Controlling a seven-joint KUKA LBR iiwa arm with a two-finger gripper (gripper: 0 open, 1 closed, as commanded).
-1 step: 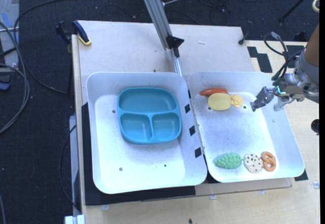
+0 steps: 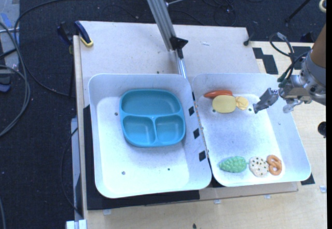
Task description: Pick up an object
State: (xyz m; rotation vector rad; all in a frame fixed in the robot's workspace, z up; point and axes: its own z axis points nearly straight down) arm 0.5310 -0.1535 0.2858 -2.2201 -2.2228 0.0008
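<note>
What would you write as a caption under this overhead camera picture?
Robot claw hovers beside yellow toy in the right bin; blue divided plate sits in the left bin.

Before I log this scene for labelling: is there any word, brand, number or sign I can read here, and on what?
No readable text on anything in this view.
Blue divided plate: plain, no marking.
Toy foods such as the pretzel and cookie: no lettering.
Black squares on the bin wall: marks only, no characters.
Gripper: too small to tell any label.
</note>
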